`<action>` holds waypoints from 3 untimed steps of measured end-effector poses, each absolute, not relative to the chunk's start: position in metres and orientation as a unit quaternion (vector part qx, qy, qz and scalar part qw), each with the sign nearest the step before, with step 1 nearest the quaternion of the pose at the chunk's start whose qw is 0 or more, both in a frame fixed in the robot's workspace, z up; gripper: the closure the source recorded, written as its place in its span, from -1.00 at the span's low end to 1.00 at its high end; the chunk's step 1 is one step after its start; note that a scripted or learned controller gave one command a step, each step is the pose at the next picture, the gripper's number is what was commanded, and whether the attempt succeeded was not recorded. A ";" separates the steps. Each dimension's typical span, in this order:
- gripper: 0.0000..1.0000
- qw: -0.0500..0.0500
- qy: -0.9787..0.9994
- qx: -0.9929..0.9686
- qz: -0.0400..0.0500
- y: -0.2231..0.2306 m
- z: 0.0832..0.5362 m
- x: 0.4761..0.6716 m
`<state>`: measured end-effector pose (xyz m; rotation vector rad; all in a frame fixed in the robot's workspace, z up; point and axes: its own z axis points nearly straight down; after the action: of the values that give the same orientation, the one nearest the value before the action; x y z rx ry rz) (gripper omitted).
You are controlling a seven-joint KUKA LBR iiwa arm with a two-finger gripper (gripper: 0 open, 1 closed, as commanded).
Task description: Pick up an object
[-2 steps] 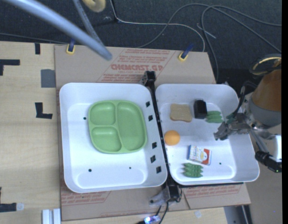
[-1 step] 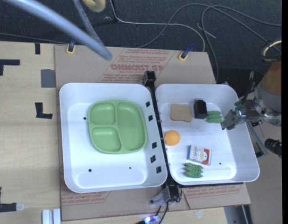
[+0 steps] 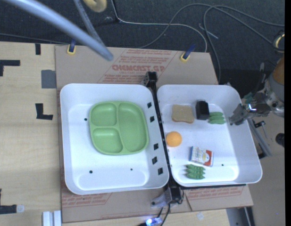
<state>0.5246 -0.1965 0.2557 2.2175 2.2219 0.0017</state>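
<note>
In the left bin we see a green divided plate. In the right bin we find a bread slice, a black block, green pods, an orange ball, a small carton and more pods. The gripper sits at that bin's right rim, near the upper pods; we cannot tell its grip state.

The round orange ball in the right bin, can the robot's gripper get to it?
Probably yes. The round orange ball lies apart from its neighbours with nothing on top, and the gripper sits at that bin's right rim.
</note>
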 end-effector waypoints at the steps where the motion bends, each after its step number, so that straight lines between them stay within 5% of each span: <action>1: 1.00 -0.001 0.709 0.705 0.000 -0.141 0.241 0.530; 3: 1.00 0.000 0.709 0.705 0.000 -0.043 0.245 0.537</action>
<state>0.5366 -0.0428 0.2451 2.2159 2.2278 -0.0011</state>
